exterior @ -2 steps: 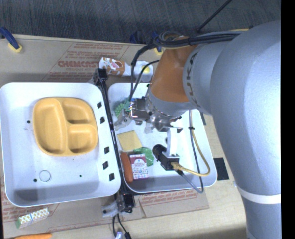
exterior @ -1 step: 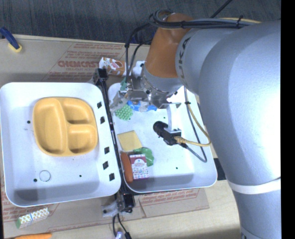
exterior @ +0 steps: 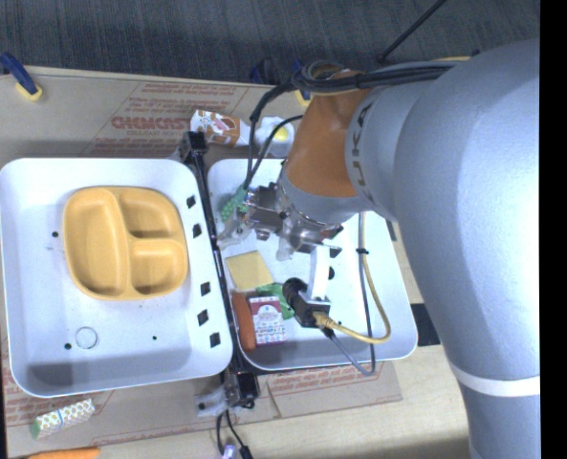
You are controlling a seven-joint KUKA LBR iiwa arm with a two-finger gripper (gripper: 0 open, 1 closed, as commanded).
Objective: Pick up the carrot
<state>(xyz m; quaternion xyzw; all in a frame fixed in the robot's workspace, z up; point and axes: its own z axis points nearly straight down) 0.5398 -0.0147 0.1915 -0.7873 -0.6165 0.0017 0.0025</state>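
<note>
Hovering over the right bin (exterior: 398,338), the gripper (exterior: 264,220) has its finger state hidden by the wrist; it cannot be told. No grasp is evident. The carrot cannot be identified; below the gripper lie a yellow slice (exterior: 250,271) and a red packet (exterior: 268,320).

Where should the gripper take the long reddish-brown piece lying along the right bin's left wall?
Take the reddish-brown piece at mid-length, from straight above, with the jaws closing across its narrow width. It lies flat, lengthwise along the bin wall, and the red packet sits close on its other side. A side approach therefore looks blocked. Both gaps look tight, so expect some contact.
</note>
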